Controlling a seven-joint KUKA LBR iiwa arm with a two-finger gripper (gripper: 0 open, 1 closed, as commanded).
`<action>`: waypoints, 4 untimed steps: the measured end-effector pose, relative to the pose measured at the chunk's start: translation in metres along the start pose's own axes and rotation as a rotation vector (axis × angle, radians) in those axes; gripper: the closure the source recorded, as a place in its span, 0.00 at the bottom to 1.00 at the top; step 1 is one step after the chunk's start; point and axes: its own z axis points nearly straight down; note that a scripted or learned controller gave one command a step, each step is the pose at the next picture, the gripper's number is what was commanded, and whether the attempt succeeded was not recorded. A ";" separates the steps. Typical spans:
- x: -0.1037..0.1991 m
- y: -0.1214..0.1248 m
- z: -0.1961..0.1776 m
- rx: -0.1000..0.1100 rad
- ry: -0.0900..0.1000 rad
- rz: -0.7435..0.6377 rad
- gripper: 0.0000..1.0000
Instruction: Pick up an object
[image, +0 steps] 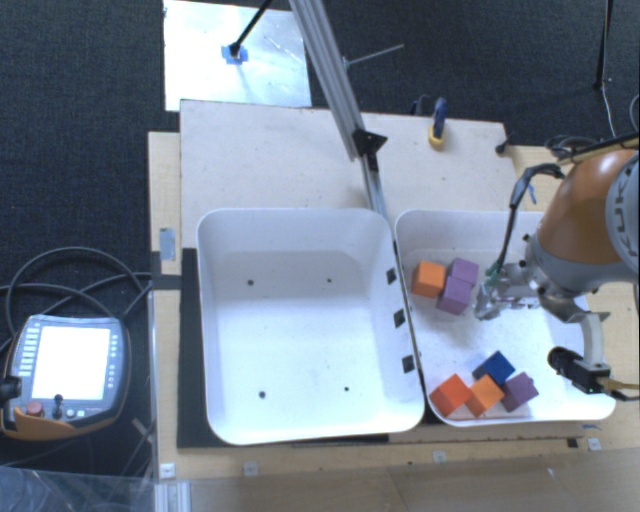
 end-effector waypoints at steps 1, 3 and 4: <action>-0.001 0.007 -0.045 -0.003 -0.001 -0.001 1.00; 0.054 0.015 -0.082 0.001 0.003 -0.006 1.00; 0.113 0.032 -0.077 0.001 0.003 -0.008 1.00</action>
